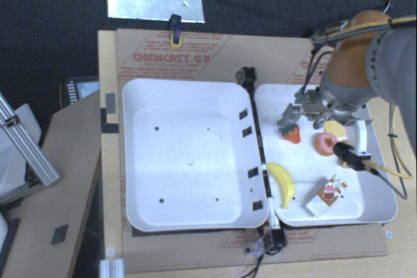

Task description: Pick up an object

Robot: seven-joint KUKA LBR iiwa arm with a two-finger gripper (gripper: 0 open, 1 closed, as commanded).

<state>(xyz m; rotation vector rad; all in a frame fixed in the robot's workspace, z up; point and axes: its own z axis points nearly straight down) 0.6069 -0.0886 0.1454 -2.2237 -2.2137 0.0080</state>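
Note:
The right bin (378, 205) holds several small items. A red and orange strawberry-like toy (292, 134) lies near the bin's left side. To its right sit a pink-orange donut (325, 143) and a pale yellow piece (335, 129). A yellow banana (281, 183) lies by the bin's left wall, and a small red and white box (328, 194) rests near the front. My gripper (298, 119) hangs low in the right bin, just above and touching or nearly touching the strawberry-like toy. I see nothing lifted.
The left bin (137, 159) stands beside the right one, with a black divider strip (255, 140) between them. The grey arm with its orange band (352, 62) crosses the right bin's back right corner. A cable (391, 172) trails over the bin's right edge.

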